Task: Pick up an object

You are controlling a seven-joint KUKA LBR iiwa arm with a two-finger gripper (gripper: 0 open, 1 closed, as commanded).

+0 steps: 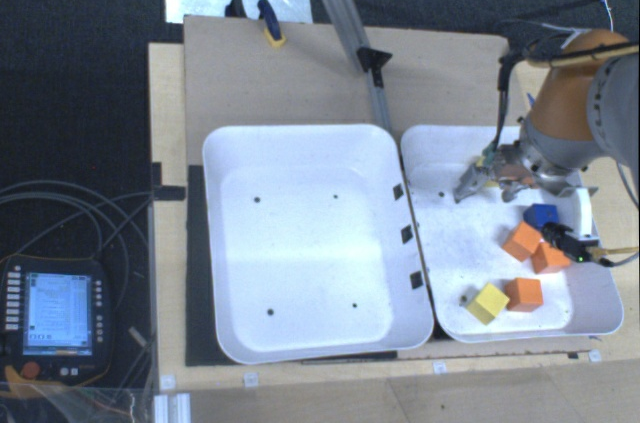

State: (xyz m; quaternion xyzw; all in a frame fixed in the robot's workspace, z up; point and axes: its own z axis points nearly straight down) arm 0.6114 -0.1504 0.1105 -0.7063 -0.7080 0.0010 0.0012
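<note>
Left bin (pixel 300 151): open floor throughout.
Right bin (pixel 440 161): near-left floor open; orange blocks (pixel 525 256), yellow block (pixel 489 302), blue block (pixel 541 216) crowd its near right.

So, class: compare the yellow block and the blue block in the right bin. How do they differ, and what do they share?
Colour: the yellow block is pale yellow, the blue block dark blue.
Place: the yellow block lies near the front wall of the right bin, beside an orange block; the blue block lies further back, close under the gripper.
View: the yellow block shows whole; the blue block is partly hidden.
Shared: both are small blocks in the same bin.
</note>
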